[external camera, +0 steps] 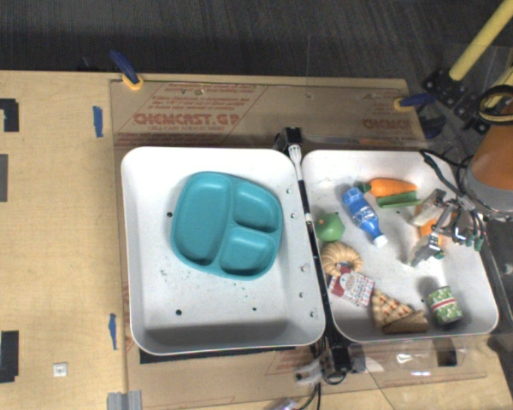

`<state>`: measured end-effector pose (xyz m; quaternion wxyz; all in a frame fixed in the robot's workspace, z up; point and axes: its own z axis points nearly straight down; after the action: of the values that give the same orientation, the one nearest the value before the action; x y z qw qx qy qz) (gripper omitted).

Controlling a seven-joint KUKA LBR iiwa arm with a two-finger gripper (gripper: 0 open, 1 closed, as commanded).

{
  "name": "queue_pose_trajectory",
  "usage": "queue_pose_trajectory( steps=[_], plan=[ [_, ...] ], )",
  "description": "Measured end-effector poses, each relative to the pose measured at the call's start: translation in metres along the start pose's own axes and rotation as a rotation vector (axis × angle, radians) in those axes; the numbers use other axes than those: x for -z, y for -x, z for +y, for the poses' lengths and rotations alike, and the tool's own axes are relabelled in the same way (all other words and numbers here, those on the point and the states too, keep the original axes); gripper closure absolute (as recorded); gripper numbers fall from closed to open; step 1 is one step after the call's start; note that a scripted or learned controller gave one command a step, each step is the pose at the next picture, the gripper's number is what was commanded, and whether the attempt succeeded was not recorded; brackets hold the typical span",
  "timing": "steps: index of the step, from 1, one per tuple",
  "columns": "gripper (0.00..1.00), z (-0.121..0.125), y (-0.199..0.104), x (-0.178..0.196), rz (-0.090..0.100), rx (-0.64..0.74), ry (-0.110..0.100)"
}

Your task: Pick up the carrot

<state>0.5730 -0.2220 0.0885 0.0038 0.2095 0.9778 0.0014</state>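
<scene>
Lying near the right bin's (487,310) far wall, the carrot (392,186) is sitting just beyond the blue bottle (363,215). Right of the bottle, the end effector (433,233) is hovering; its grip cannot be told.

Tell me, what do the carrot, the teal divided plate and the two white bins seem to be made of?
The carrot looks like smooth molded plastic, a toy: even orange body, flat green end. The teal divided plate seems matte plastic, one uniform color with soft rounded compartment edges. The left bin and right bin look like thin glossy white plastic or coated metal; their rounded rims catch light, so I cannot say which.
</scene>
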Motion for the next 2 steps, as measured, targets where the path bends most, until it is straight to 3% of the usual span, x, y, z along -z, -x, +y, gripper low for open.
queue_pose_trajectory(
  steps=[1,2],
  plan=[
    [1.00,0.001,0.004,0.014,-0.015,0.002,0.000],
    [1.00,0.009,-0.005,0.002,-0.006,0.346,-0.004]
  ],
)
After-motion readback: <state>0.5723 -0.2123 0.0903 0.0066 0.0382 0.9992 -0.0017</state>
